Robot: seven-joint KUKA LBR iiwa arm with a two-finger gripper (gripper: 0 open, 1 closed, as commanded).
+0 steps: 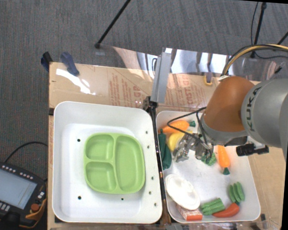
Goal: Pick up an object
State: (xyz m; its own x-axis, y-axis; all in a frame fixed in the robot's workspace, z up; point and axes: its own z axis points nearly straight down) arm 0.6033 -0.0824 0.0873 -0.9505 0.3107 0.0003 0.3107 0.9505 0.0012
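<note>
KUKA arm [249, 108] reaches in over the right bin [254, 189], jaws low among toy food near the bin's upper-left corner. The gripper [193, 149] sits just beside a yellow piece [172, 141] and an orange piece [178, 126], w/ a dark green piece [165, 156] along the wall next to it. Jaw state: can't tell, as metal parts blur into clutter, and nothing is clearly seen between them. Likely targets are those pieces around the tip; a carrot [223, 158] lies just right of it, touching a small green bit [209, 159].

Elsewhere in that bin: a white dish [182, 190] at lower left, a green pod [212, 206] and red pepper [227, 210] touching at the bottom, another green pod [236, 191] near the right wall. The left bin [60, 180] holds a green tray [114, 163] (three compartments).

To do this step well, I'd judge: commit to one piece, not the pile. Centre over it, descend straight, close only once it's bracketed. Pieces by the wall are risky, since a finger may catch the rim or shove the item aside. The carrot, w/ more room around it, looks the easier pick. Lift slowly and check the hold before moving off.
</note>
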